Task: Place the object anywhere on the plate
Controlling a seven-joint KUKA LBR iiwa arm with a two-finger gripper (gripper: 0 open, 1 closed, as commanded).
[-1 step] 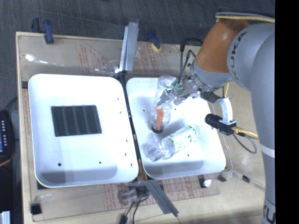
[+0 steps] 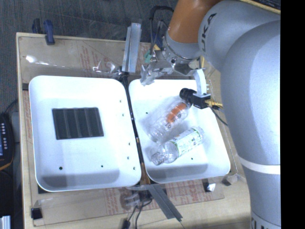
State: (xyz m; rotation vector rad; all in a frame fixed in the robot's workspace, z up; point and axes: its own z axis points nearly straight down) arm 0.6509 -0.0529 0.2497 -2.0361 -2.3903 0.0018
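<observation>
Two clear bottles are lying in the right bin (image 2: 217,168); a dark plate (image 2: 77,123) is sitting in the left bin (image 2: 43,171).

The orange-labelled bottle (image 2: 167,118) is leaning against the green-labelled bottle (image 2: 180,145). The gripper (image 2: 151,69) is hovering over the right bin's far rim, fingers' state unclear. A wooden bench (image 2: 71,49) is carrying both bins above grey carpet (image 2: 66,4).

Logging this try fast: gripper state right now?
Gripper: cannot be told; it sits at the far rim of the right bin, apart from the bottles.
</observation>
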